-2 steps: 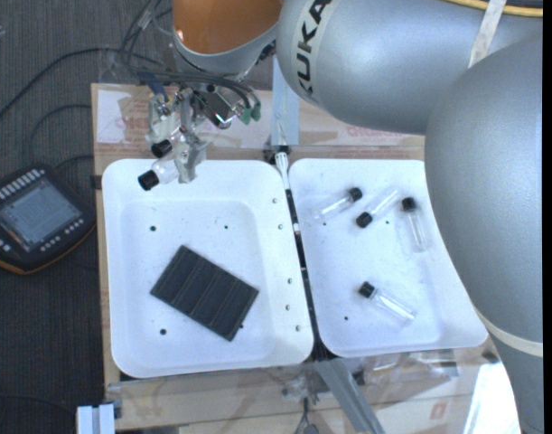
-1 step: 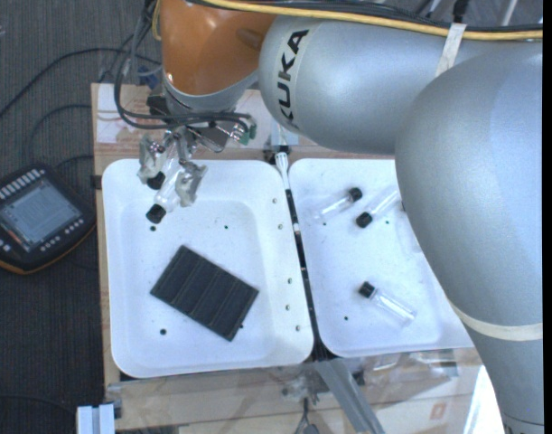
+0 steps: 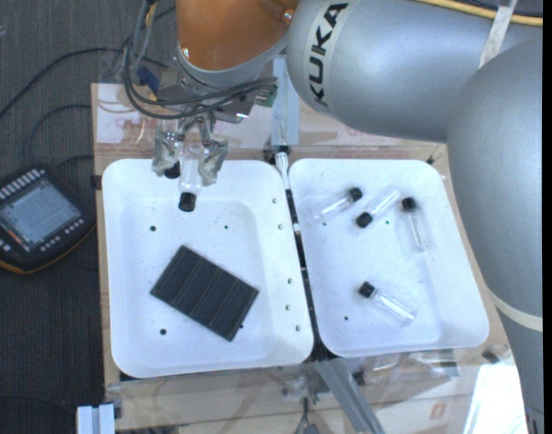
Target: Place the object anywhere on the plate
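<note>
We hold a vial [image 3: 188, 188] in the gripper [image 3: 189, 163]; placement on the plate [image 3: 204, 292] remains.

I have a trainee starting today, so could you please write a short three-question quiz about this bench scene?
1. True or false: the gripper holds a vial between its fingers above the left bin.
2. How many vials lie in the right bin?
3. The dark plate lies: A) in the right bin, B) in the left bin, C) on the floor.

Key: 1 true; 2 four; 3 B.
</note>
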Controlling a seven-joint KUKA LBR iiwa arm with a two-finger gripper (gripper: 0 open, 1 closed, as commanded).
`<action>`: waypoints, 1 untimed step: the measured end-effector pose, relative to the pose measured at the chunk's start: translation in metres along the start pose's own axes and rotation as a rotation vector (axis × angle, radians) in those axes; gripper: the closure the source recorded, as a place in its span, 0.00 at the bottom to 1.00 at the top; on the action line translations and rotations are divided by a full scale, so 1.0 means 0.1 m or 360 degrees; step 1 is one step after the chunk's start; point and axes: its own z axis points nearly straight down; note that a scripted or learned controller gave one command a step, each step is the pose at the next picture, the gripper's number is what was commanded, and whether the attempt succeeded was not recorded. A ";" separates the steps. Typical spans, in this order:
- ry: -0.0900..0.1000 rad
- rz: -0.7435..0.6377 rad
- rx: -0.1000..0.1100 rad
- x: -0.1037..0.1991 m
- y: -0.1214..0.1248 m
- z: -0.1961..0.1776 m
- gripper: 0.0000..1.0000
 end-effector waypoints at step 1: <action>-0.0015 0.0004 -0.0002 -0.02 0.00 -0.10 1.00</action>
